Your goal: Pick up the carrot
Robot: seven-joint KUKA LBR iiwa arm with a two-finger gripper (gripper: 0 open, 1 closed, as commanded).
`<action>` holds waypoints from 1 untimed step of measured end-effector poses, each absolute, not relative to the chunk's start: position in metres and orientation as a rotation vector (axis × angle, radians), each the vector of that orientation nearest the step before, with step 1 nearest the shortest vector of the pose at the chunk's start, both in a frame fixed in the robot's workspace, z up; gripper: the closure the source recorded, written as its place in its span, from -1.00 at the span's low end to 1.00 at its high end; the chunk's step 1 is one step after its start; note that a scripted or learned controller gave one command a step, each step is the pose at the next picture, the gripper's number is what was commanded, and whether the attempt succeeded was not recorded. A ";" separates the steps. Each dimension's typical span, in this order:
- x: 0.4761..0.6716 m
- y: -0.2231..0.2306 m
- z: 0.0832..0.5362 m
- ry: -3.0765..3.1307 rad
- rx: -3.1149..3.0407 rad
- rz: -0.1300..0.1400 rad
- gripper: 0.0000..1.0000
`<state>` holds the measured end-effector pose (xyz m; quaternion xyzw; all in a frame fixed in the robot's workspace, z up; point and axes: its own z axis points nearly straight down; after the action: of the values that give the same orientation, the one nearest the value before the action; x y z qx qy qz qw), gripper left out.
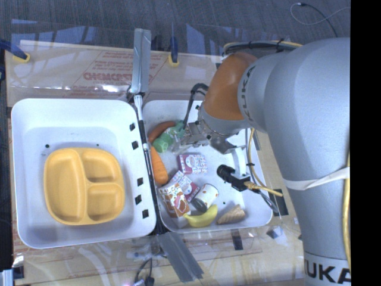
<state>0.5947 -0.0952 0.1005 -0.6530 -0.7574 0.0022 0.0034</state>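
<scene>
The carrot (159, 167) is an orange tapered piece lying lengthwise against the left wall of the right bin (262, 216). A green leafy piece (168, 140) sits at its far end, next to a second orange piece (163, 128). My gripper (189, 134) hangs low over the far middle of the right bin, just right of the green piece and beyond the carrot's far end. The orange-banded wrist (229, 94) covers much of it.
The right bin also holds a pink-and-white carton (192, 162), a printed packet (176, 196), a small can (206, 194), a banana (202, 217) and a cone (231, 215). A yellow divided plate (84, 185) lies in the left bin (24, 130). The grey arm covers the right side.
</scene>
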 end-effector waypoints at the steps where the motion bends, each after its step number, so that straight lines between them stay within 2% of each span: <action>1: 0.537 -0.094 0.091 -2.281 -2.155 0.003 1.00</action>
<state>0.5367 -0.0939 0.0912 -0.6867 -0.7270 0.0010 0.0016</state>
